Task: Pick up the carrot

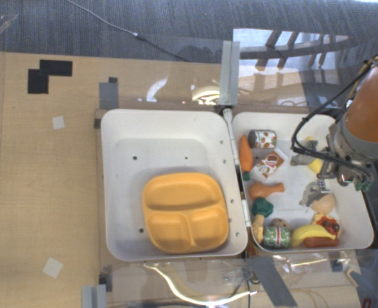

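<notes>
Toy carrot [245, 154] lies against right bin's [368, 226] left wall; likely light, rigid, smooth plastic, best pinched mid-body. Hand [317, 194] hovers well apart; its closure cannot be told.

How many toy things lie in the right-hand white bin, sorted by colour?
Orange or tan: 3, the long orange carrot, the orange-brown drumstick, the pale tan lump
Yellow: 2, the curved yellow banana, the yellow corn cob
Green: 1, the dark green vegetable
Mixed: 4, two printed cans, one printed box, one red piece
Total: 10
</notes>
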Controlling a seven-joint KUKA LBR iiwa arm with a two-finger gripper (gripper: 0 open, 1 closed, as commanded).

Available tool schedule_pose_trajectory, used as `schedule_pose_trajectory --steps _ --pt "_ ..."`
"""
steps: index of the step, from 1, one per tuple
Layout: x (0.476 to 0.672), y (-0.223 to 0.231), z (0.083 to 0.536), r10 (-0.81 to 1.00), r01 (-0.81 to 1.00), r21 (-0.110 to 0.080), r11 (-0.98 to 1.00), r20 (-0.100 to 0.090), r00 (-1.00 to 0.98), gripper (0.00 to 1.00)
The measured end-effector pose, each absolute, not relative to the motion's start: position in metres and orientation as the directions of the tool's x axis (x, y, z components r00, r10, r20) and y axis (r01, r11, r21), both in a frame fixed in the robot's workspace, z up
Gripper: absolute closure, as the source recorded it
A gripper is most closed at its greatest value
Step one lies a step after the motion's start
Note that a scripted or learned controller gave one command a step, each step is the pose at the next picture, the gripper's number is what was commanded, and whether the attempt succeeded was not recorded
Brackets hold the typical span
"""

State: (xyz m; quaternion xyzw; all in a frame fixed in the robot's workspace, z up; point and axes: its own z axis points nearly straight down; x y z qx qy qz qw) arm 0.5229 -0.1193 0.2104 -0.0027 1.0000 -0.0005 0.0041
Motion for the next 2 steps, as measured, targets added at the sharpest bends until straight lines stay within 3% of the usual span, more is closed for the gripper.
schedule_pose_trajectory --steps 1,2 --pt "0.561 -0.172 0.09 0.291 0.291 0.002 0.957 -0.015 -0.957 0.0" --pt "0.564 -0.171 0.103 0.284 0.284 0.002 0.959 -0.022 -0.959 1.0"
